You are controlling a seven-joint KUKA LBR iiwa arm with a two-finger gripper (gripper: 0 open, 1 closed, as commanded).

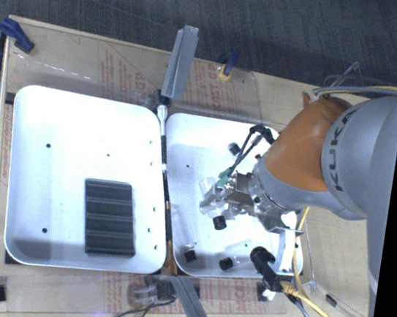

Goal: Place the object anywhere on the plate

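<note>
**Arm works right bin, plate waits in the left**

While the dark ribbed plate (109, 217) lies flat in the left bin (44, 105), its long axis running away from the camera, the gripper (216, 197) hangs over the right bin (194, 135). Small dark objects (219, 223) sit on that bin's floor just below and nearer the front wall. Whether the fingers are parted or hold anything cannot be told. Judged from here, any carry must cross the divider leftward to the plate.

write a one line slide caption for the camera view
KUKA arm's gripper low over the right bin; a dark ridged plate lies in the left bin.
</note>
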